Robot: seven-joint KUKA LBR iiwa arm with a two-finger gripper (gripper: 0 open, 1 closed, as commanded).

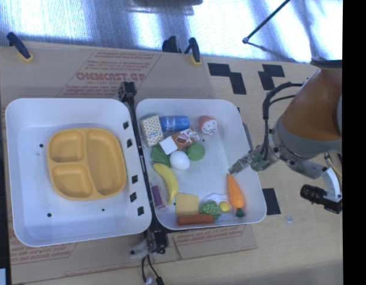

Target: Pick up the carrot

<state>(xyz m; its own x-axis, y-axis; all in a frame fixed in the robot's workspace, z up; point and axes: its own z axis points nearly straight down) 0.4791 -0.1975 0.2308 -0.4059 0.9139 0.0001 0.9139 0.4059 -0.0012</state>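
So the end effector is sitting just over the right rim of the right bin, sticking out leftward from the grey arm that comes in from the right. Honestly can't tell whether it's open or closed, it's too small and dark against the rim from this angle. Nothing looks to be in its grip as far as I can see.

The bit that matters: the carrot is just below the tip in the picture, a touch to the left, so toward the near edge of the bin. It's close, not touching. It lies against the bin's right wall in the near right corner, long axis running roughly up and down in the view, green top at the bottom end and the narrower orange end pointing up toward the end effector.

My guess is the next move is a short slide toward the near edge plus a drop, with the grip set across the carrot's width, not along its length. The wall right beside it could get in the way.

Neighbours: a small yellow piece and a green bumpy thing sit just left of the carrot's lower end, so not much room there. The left bin with the yellow divided plate is well apart.
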